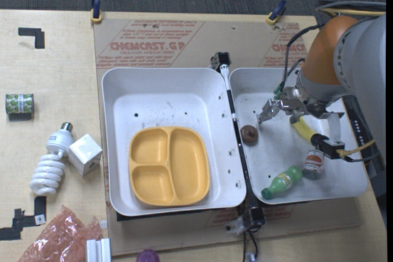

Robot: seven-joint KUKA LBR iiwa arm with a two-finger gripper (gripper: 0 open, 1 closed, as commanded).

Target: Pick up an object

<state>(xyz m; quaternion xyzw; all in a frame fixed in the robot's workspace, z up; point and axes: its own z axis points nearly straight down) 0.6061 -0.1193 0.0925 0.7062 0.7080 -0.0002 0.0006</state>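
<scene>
The grey two-finger gripper (268,112) hangs open and empty above the right white bin (270,162), apparently approaching; next it must descend onto the small brown round object (249,134).

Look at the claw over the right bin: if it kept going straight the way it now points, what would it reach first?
The claw points toward the view's left and slightly down. The first thing along that line looks like the small brown ball, just short of the bin's left wall. The claw's height is unclear, so it might pass over.
</scene>
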